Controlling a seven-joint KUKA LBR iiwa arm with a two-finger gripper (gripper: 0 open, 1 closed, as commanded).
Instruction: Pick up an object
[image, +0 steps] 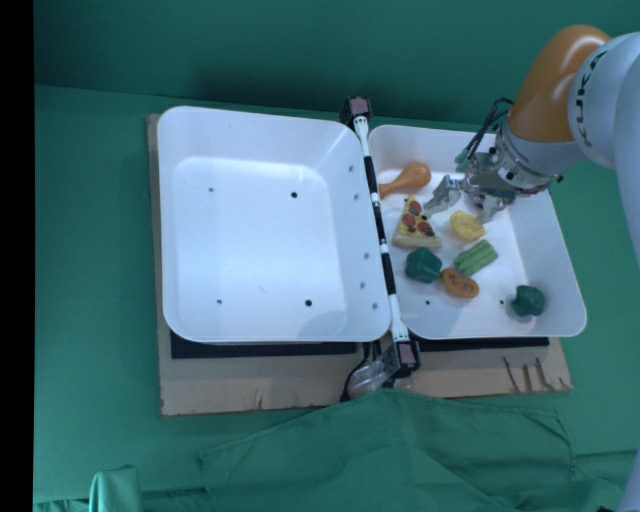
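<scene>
The right bin (560, 255) holds several toy foods. An orange chicken drumstick (404, 180) lies at its upper left, a pizza slice (415, 226) below it. A yellow piece (466, 226) sits near the middle, with a green ridged vegetable (476, 258), a dark green pepper (423, 265) and an orange slice (460, 287) below. A dark green broccoli-like piece (527, 300) rests at the lower right. My gripper (463, 203) hangs over the bin's upper middle, fingers spread open just above the yellow piece, nothing between them.
The left bin (265, 225) stands beside the right one, split off by a black-and-white striped bar (378, 215). Both bins rest on a cardboard sheet (260, 385) over green cloth. My grey arm with its orange band (555, 70) enters from the upper right.
</scene>
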